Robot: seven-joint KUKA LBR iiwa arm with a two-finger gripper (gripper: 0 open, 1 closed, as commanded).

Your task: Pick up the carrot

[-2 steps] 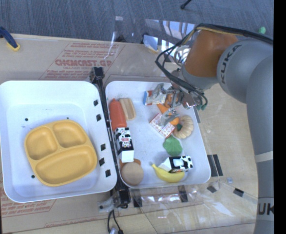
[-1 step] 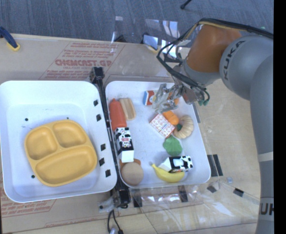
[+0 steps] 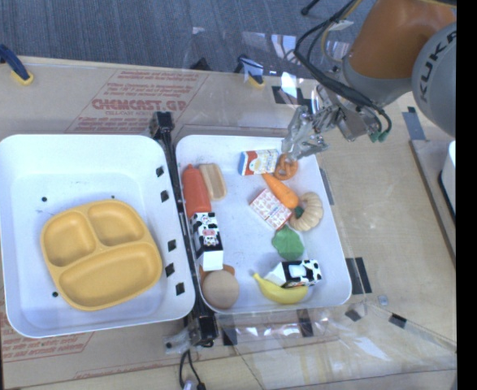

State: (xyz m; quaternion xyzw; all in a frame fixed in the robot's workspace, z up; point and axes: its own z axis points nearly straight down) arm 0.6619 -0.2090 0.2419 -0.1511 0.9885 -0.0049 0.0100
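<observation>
The carrot [image 3: 279, 190], a short orange cone lying slantwise, rests in the right bin [image 3: 336, 246] between a small milk carton [image 3: 258, 162] and a checkered pack [image 3: 270, 210]. The end effector [image 3: 297, 151] hovers just above its top end; whether it is clenched or released, I cannot tell. This looks like the approach step, and the next move calls for descending squarely over the carrot.

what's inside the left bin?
Left bin holds a yellow divided plate, its three compartments bare. Whatever sits under the plate is covered.
</observation>
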